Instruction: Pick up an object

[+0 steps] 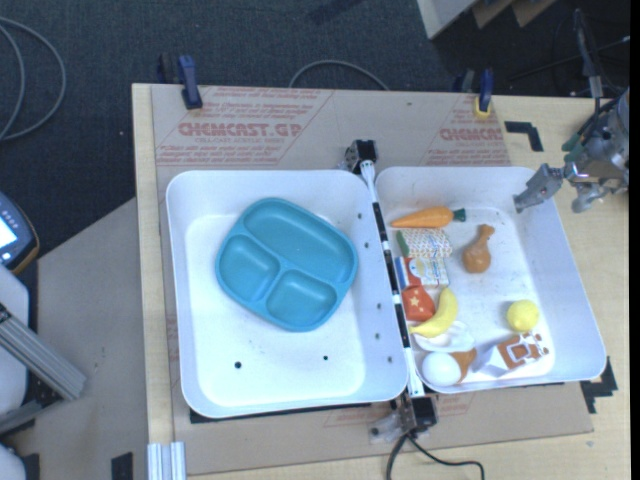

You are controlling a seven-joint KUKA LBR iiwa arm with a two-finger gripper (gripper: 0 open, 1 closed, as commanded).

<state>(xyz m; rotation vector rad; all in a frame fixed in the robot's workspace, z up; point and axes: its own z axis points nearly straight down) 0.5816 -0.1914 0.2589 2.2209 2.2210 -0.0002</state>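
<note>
The right bin (560, 258) holds several toy foods: an orange carrot (430, 217), a brown drumstick (478, 250), a yellow lemon (522, 315), a banana (441, 314), a red piece (418, 301), a white egg (441, 368), a printed box (428, 254) and an orange-and-white item (523, 350). My gripper (561, 191) hovers over the bin's far right corner, open, with nothing between its fingers. It is up and to the right of the drumstick, apart from every object.
The left bin (200, 348) carries a blue divided plate (288, 263). A black divider rail (385, 278) runs between the bins. Blue clamps (187, 76) sit at the bench's far edge.
</note>
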